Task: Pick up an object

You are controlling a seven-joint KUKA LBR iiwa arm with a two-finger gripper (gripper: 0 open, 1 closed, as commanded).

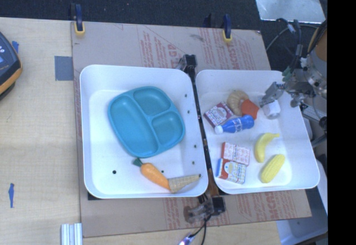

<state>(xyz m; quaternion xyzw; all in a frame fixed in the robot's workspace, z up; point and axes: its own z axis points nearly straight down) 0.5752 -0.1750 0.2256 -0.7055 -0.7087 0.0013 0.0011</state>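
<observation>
Pincer (273, 100) hangs low at the right bin's (311, 183) far right edge, whether spread or pinched I cannot tell, with nothing visibly lifted, so banana (265, 145), corn (272, 168) and bottle (236, 125) lie unpicked

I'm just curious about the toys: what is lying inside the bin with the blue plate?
Besides the blue plate, the left bin holds a toy carrot and a cone-like piece by its near wall. Whatever lies beneath the plate is covered.

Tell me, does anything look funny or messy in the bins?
Nothing is spilled or broken. The blue plate sits crooked in the left bin, and the blue bottle lies on its side among toy food in the right bin.
</observation>
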